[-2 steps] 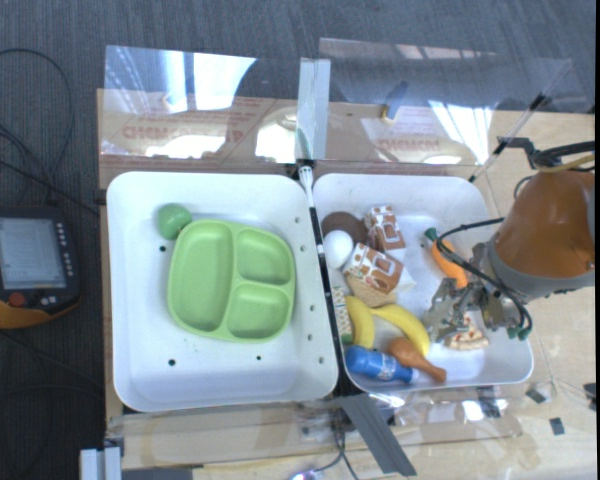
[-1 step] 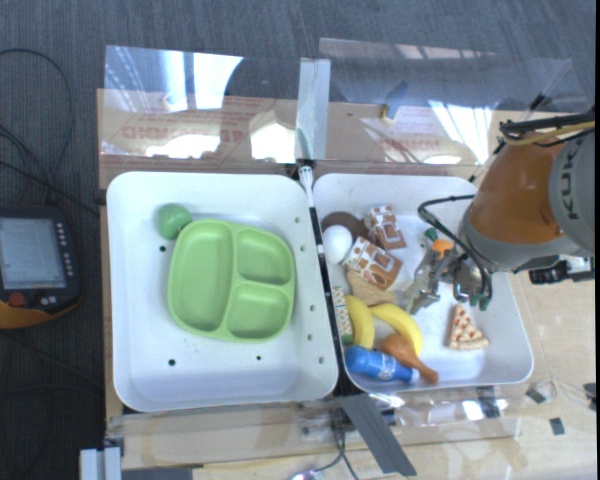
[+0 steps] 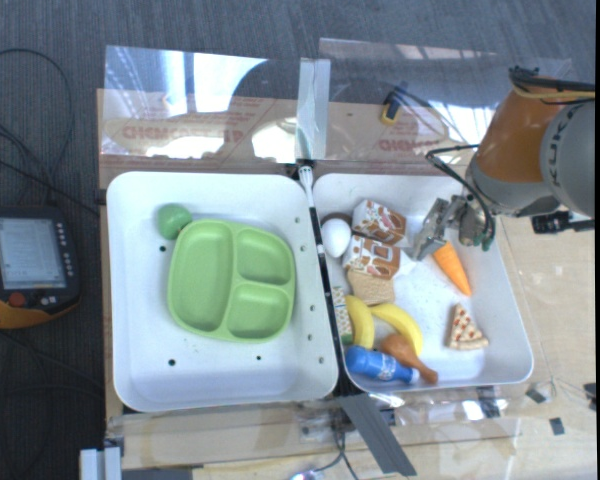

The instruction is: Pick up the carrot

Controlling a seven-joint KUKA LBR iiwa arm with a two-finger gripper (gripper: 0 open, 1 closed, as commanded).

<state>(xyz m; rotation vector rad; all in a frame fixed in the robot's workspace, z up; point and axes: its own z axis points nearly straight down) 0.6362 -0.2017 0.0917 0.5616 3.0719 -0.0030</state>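
The orange carrot (image 3: 454,268) lies in the right bin (image 3: 505,308) near its right wall, with its thick end up-left and its tip down-right. My gripper (image 3: 450,236) hangs just above the carrot's thick end, at the bin's upper right. It is open, with one finger (image 3: 426,238) left of the carrot's top and the other to its right. Nothing is held between them.
Left of the carrot sit two brown-and-white snack pieces (image 3: 378,222), an egg (image 3: 335,236) and a cracker (image 3: 372,288). Below are bananas (image 3: 400,322), a drumstick (image 3: 412,354), a blue bottle (image 3: 377,365) and a pizza slice (image 3: 465,328). The left bin (image 3: 130,348) holds a green divided plate (image 3: 232,278) and a green ball (image 3: 174,219).
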